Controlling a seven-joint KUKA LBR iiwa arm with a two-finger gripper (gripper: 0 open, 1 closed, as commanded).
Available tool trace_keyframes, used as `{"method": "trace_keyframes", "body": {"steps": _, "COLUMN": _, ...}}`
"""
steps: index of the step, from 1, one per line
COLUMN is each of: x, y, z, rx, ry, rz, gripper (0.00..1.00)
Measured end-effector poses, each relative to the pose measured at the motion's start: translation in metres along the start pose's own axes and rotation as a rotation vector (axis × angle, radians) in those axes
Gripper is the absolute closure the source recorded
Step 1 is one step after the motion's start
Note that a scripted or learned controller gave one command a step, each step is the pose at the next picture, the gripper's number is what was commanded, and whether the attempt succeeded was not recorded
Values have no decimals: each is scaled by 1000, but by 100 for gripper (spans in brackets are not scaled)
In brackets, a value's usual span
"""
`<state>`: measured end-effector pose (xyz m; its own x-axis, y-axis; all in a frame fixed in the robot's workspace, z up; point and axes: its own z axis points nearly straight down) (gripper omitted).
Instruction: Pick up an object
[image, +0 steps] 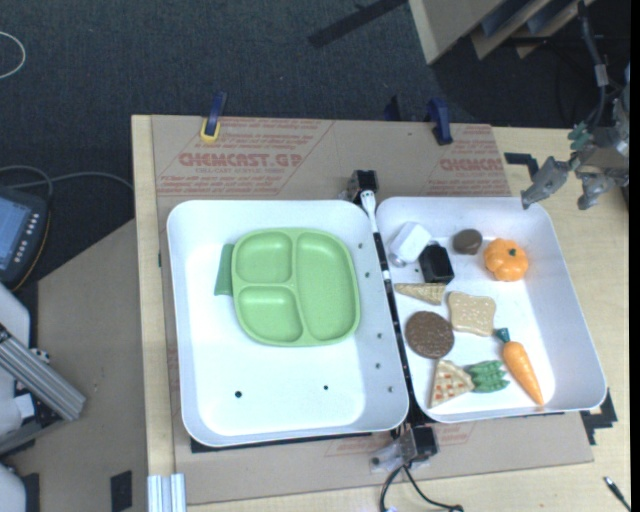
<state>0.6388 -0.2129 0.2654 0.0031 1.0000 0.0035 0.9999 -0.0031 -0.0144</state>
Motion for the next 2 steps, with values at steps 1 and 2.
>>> {"method": "trace_keyframes", "body": {"steps": 1, "x": 1, "y": 2, "z": -9, "rx": -14, "ry": -3, "rz": -3, "gripper": 0}}
{"method": "trace_keyframes", "body": {"steps": 2, "x": 5, "y": -2, "z": 54, "rx": -7, "ry": -1, "rz": -4, "gripper": 0}}
